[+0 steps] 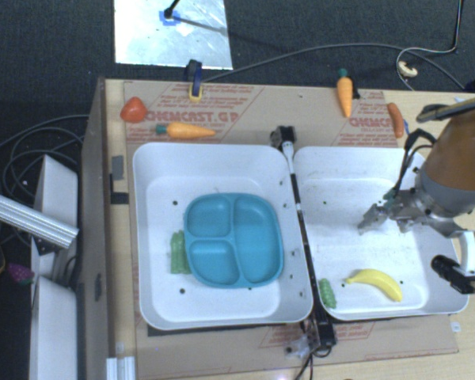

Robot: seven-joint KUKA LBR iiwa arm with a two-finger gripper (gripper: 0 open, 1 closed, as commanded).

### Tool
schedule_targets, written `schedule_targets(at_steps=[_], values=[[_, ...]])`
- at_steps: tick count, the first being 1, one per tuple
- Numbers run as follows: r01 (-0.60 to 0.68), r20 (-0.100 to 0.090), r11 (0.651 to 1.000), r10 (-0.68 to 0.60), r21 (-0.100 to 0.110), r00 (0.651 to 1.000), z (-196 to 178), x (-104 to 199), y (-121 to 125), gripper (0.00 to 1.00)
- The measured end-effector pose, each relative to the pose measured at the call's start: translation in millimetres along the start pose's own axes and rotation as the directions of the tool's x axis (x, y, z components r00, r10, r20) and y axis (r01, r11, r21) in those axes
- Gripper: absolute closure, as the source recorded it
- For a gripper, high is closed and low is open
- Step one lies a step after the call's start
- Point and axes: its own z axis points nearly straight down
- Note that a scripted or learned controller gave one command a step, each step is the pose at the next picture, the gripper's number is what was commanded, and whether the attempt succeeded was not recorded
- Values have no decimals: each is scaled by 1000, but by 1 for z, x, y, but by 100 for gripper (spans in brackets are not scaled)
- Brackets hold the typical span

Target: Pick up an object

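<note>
Grey metal gripper point(378, 216) low over the right bin point(340, 169), fingers point(370, 220) spread a little with nothing between them; one yellow banana point(375, 283) lying near below toward the front wall, one green pod point(326, 292) at the front-left corner against the divider. Bare white floor all through the bin's rear half. Left bin point(162, 172): one blue divided plate point(233, 239) at centre, one green piece point(177, 252) touching its left edge, narrow free strips along the walls; beyond the bins on the board, three carrots point(344, 94) and one tomato point(133, 110).

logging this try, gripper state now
gripper: over the right bin, nothing seen between its fingers; open or closed cannot be told.
</note>
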Motion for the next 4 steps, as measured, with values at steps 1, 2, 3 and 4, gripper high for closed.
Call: schedule_targets(at_steps=[1,2,3,4], values=[[-2,0,1000,2,2,1000,50,-21,-47,0],[2,-1,1000,-2,0,1000,59,46,30,0],[4,1,1000,-4,-2,1000,58,37,134,0],[1,2,1000,-1,-2,1000,58,14,134,0]])
